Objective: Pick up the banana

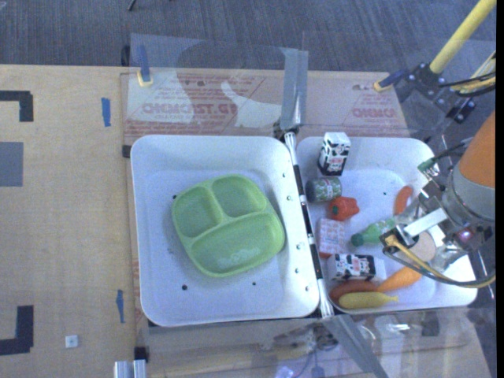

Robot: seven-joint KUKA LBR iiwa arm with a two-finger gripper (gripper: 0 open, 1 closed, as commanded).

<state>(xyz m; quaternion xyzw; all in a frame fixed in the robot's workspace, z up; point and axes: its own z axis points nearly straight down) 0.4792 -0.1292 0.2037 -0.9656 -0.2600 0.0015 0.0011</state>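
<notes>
Right, banana (368,299) lies flat at the near edge of the right bin (378,186), long axis running left-right along the bin's front wall, one tip toward the divider between bins, the other toward the right. A red sausage-like piece (346,288) sits just behind it at the left end, touching or nearly so. A carrot (403,278) lies just behind the banana's right end, angled up to the right. A black-and-white milk carton (353,267) lies on its side just behind those. Further back: pink packet (331,235), red pepper (342,207), dark can (324,189), a second carton (335,153) standing at the back, a green bottle (373,232) tilted mid-bin, an orange-red item (403,198) near the right side. Gripper (409,239) hangs over the right part of this bin, above the bottle's right end and a tan disc (424,248), well apart from the banana; cannot tell whether the jaws are spread or closed, nothing visibly between them. Left bin (157,290) holds a green divided plate (227,225), roughly centred.
</notes>
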